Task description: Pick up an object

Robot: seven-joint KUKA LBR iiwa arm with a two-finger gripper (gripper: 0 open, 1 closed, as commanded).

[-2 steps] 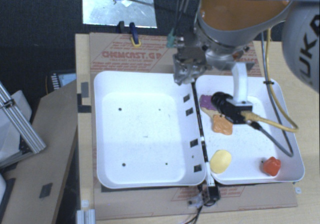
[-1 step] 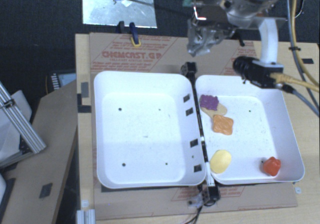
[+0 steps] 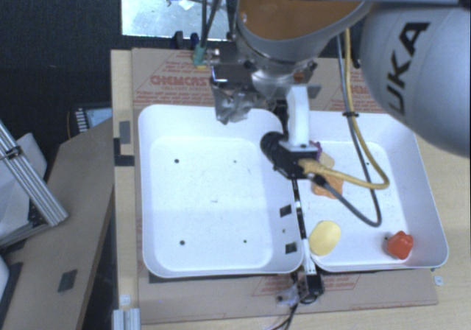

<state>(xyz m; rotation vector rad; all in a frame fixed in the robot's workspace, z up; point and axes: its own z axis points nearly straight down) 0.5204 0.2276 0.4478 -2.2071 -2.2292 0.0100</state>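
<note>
Arm reaches down from the far right. Gripper (image 3: 235, 107) sits over the far rim of the left bin (image 3: 145, 174), towards that bin's right corner. From this slant its opening cannot be told. Nothing seen in its grasp, and contact with the rim cannot be judged.

Candidate objects all lie in the right bin (image 3: 416, 166), well apart from the gripper:
- yellow round object (image 3: 324, 236): near-left corner, just beside the wall shared with the left bin.
- red object (image 3: 398, 244): near-right corner, close to the near rim.
- orange flat piece (image 3: 331, 184): left-centre of the bin, partly covered by robot hardware and cable, shape unclear.
- small purple bit (image 3: 318, 149): just far of the orange piece, mostly hidden, identity unclear.

Left bin floor shows a few small dark spots. Both bins rest on a cardboard sheet (image 3: 169, 74) with red print, laid on the surface (image 3: 121, 100).
</note>
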